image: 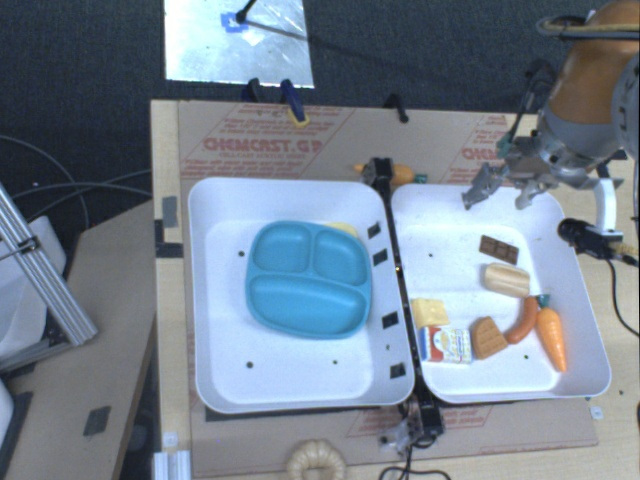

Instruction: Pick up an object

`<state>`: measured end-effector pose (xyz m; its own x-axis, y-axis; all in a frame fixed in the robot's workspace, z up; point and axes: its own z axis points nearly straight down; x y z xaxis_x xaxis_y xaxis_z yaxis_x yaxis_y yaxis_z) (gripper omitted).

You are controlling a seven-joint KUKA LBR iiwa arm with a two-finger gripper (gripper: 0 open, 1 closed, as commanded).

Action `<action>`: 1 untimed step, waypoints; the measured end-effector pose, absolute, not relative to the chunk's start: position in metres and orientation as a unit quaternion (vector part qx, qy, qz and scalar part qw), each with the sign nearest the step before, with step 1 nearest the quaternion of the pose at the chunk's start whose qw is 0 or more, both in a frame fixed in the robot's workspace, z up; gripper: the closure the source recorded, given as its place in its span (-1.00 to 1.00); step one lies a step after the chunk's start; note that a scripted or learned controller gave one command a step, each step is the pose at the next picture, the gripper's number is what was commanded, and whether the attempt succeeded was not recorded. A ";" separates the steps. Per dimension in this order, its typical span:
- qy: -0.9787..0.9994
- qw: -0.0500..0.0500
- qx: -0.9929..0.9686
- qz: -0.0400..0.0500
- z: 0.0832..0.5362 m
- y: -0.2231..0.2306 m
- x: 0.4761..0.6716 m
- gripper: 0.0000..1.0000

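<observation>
My gripper (pixel 498 192) hangs open over the back edge of the right bin (pixel 440 243), with nothing between its fingers. Toy food lies in that bin, toward its front right. A brown chocolate bar (pixel 498 249) is nearest the gripper, with a tan bread roll (pixel 506 281) just in front of it. Further forward lie a sausage (pixel 523 321), a carrot (pixel 551 337), a brown cracker (pixel 488 337), a yellow cheese slice (pixel 431 313) and a small printed carton (pixel 445 345).
The left bin (pixel 220 268) holds a blue divided plate (pixel 308 278) with a yellow item (pixel 343 230) peeking out behind it. A black divider (pixel 390 268) runs between the bins. A foil sheet (pixel 238 28) lies on the floor behind.
</observation>
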<state>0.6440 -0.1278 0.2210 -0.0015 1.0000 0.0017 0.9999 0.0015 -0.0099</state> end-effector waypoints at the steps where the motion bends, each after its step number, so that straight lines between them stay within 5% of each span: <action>1: -0.708 -0.001 -0.706 -0.001 0.228 -0.128 0.647 -1.00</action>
<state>0.6466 -0.1276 0.2283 -0.0031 1.0000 0.0003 1.0000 0.0031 0.0020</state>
